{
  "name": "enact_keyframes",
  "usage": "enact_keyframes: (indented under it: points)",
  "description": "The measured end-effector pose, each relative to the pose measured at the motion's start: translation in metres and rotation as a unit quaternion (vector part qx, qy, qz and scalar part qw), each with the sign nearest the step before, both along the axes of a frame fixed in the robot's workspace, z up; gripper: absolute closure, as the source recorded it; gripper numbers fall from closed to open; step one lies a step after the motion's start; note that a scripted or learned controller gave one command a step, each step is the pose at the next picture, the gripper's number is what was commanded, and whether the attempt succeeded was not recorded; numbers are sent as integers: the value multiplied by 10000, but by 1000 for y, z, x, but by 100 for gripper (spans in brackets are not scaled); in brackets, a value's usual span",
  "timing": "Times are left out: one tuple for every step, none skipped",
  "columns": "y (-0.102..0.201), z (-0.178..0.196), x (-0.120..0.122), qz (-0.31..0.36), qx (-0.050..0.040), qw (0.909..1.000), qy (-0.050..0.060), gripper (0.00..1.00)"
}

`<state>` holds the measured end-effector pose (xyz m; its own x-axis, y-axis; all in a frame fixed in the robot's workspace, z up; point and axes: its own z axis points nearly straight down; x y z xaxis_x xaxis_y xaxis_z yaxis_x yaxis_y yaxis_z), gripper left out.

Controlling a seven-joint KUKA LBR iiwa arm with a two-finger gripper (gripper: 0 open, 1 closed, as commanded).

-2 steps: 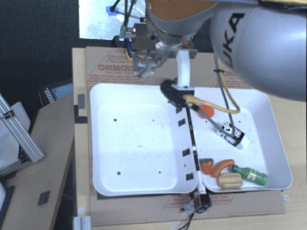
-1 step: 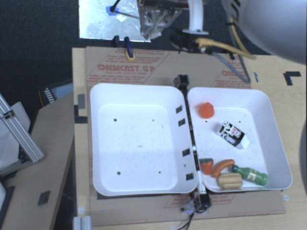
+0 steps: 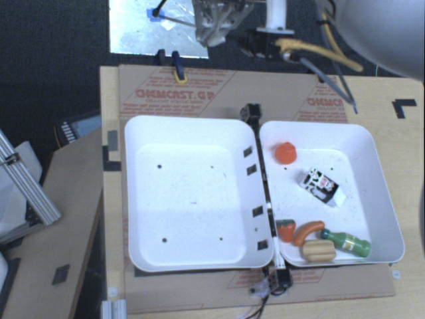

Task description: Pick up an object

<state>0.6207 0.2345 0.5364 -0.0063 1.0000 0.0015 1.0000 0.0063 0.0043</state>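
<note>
The tool (image 3: pixel 214 28) hangs high beyond both bins — grip state unclear; the right bin (image 3: pixel 372 151) holds an orange ball (image 3: pixel 286 153) and a green bottle (image 3: pixel 346 242).

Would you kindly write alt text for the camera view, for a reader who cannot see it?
Two shallow white bins sit side by side on a bench; the right bin holds an orange round piece, a black-and-white box, a toy carrot, sausage, bun and green bottle. The gripper hangs high above the bench's far edge.
</note>
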Motion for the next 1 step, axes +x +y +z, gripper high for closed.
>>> enact_keyframes:
  points:
    - [-1, -1, 30, -25, -5, 10000, 1, 100]
